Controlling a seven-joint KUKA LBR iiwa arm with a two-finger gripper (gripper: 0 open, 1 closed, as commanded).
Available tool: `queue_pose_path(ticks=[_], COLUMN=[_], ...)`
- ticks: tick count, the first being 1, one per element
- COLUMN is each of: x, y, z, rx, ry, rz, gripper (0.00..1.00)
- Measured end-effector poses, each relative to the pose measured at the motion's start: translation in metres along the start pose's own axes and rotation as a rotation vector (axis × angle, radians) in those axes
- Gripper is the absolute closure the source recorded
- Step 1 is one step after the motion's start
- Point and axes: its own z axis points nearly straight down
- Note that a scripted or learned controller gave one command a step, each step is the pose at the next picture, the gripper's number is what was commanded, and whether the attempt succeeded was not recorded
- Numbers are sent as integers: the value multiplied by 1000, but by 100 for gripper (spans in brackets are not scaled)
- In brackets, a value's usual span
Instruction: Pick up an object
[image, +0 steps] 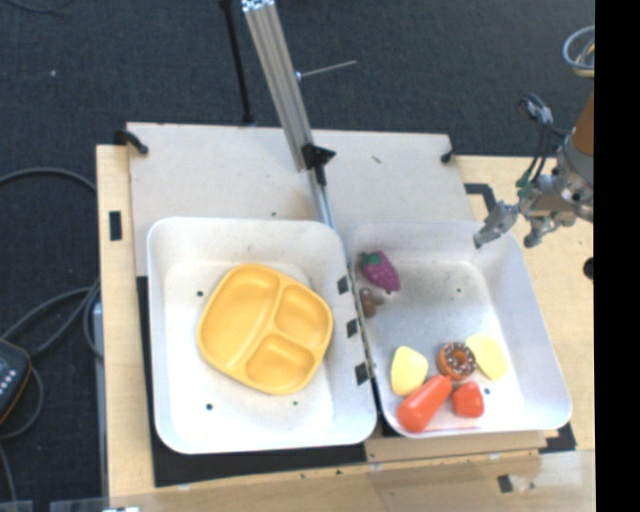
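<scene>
Toys sit nearest me, clustered in the front of the right bin (520, 300): I count one carrot (424, 401), one red piece (468, 400), one donut (457, 359) and two yellow pieces, one (407, 369) left of the donut and one (488, 355) right of it. They lie touching or just beside each other. One yellow tray (265, 327) with three compartments lies in the left bin (180, 260). Farther back, one purple toy (379, 270) rests by the right bin's left wall. I read no writing anywhere. At the far right corner of that bin I see the gripper (510, 224), fingers spread apart and holding nothing, well apart from the toys.
</scene>
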Motion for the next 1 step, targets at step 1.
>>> queue_pose_path(ticks=[1], x=[0], y=[0], z=[0], rx=[1], ry=[-1], rz=[-1], gripper=[0])
